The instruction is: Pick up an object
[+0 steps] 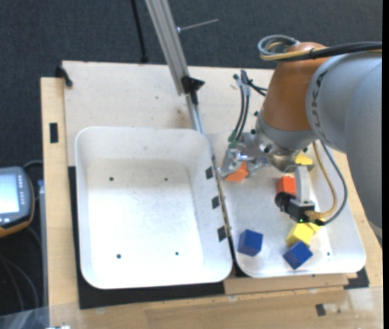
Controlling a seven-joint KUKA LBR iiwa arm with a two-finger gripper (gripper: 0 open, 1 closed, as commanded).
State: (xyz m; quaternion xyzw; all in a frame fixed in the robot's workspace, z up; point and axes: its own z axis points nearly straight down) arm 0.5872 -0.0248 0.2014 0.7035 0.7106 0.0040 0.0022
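**benchwatcher:** so where's the claw [234, 162] vs the thing it's after? Looks to me like it's low in the right bin [342, 249], jammed up by the wall it shares with the left bin [85, 184].

**gripnerd:** yeah, and the orange block [236, 175] sits right at its tip, just under and a hair toward the camera side. Touching or nearly, can't say for sure. Is the claw open, closed, or actually gripping? I honestly can't tell; the metal bits blur together there.

**benchwatcher:** any other options?

**gripnerd:** two blue cubes [250, 242] [298, 255] and a yellow block [303, 232] lie well apart from the claw, toward the front edge of the surface. Another orange piece [287, 184] is off to its arm side. My guess: the block at the tip is the target, barely any sideways shift needed.
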